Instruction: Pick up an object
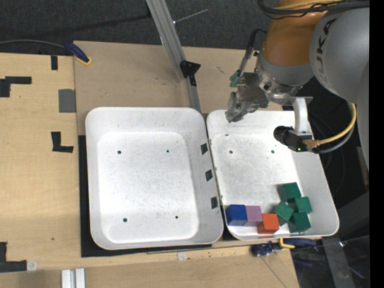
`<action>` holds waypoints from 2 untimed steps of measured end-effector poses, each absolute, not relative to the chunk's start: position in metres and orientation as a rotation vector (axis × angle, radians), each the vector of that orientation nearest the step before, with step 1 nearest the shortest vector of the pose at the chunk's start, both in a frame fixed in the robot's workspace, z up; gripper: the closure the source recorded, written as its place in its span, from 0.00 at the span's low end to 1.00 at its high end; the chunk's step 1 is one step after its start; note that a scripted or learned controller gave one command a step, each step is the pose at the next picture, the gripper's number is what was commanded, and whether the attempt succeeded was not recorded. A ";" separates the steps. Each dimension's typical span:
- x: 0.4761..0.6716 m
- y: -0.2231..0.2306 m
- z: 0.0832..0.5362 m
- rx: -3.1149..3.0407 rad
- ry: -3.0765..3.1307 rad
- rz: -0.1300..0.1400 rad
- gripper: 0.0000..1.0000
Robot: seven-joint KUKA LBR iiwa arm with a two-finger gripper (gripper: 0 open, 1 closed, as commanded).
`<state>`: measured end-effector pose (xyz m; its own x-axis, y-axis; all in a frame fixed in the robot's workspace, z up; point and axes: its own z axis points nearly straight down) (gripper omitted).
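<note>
In the camera view, the grey arm (336, 47) with its orange band reaches in from the upper right, and its end effector (235, 114) hangs over the upper left rim of the right bin (264, 161); whether it is released or clenched cannot be told, and nothing shows between its tips. The objects sit well apart from it, clustered in the lower right of the frame along the right bin's near edge: a blue cube (236, 214), a purple cube (254, 213), an orange cube (269, 222) and several green blocks (294, 206). The left bin (144, 179) lies just beside the right one on the tan worktop (36, 179).
</note>
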<state>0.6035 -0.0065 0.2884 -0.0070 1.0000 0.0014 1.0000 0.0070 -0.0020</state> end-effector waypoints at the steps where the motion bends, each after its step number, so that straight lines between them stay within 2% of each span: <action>1: 0.591 0.046 0.269 -2.213 -2.226 0.003 1.00; 2: 0.592 0.095 0.243 -2.213 -2.225 0.005 1.00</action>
